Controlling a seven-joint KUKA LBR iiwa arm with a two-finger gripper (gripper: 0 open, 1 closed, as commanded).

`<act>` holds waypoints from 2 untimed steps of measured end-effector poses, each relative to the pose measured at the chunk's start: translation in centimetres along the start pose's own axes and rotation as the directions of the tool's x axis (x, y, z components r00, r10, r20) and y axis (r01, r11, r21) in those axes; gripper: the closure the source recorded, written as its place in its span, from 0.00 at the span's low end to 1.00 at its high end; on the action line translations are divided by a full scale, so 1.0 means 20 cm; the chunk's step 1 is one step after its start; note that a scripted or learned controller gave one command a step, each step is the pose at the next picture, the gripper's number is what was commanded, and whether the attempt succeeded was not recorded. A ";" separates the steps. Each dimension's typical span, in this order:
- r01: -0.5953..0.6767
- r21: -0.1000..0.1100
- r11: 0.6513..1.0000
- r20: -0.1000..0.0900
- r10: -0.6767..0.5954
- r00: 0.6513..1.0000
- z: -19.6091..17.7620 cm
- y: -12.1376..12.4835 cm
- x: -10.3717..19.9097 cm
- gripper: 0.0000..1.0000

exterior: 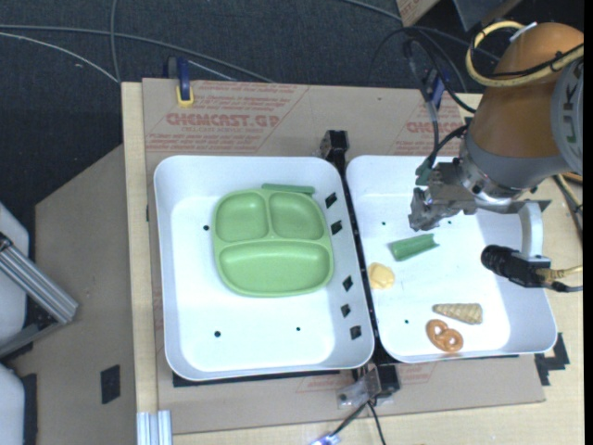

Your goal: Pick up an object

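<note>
In the right bin [519,334] lie a flat green piece [412,246], a small yellow lump [381,274], a tan ridged cone [460,312] and an orange pretzel-shaped ring [446,336]. My gripper [422,217] hangs over the bin's upper middle, its tip just above and slightly right of the green piece. Nothing shows between its fingers.
The left bin [185,323] holds a green divided plate [272,243] with a thin green strip [289,190] at its far edge. Black clips [334,143] run along the divider between the bins. The arm's orange and grey body [523,91] looms over the right bin's upper right.
</note>
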State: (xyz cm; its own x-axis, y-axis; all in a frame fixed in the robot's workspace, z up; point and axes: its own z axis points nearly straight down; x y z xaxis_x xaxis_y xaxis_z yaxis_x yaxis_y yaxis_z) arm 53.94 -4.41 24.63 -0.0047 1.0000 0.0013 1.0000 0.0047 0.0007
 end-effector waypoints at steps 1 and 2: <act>0.001 0.001 1.000 -0.001 -0.001 1.000 0.09 0.09 0.25 1.00; 0.001 -0.002 1.000 -0.001 -0.001 1.000 0.08 0.24 0.49 1.00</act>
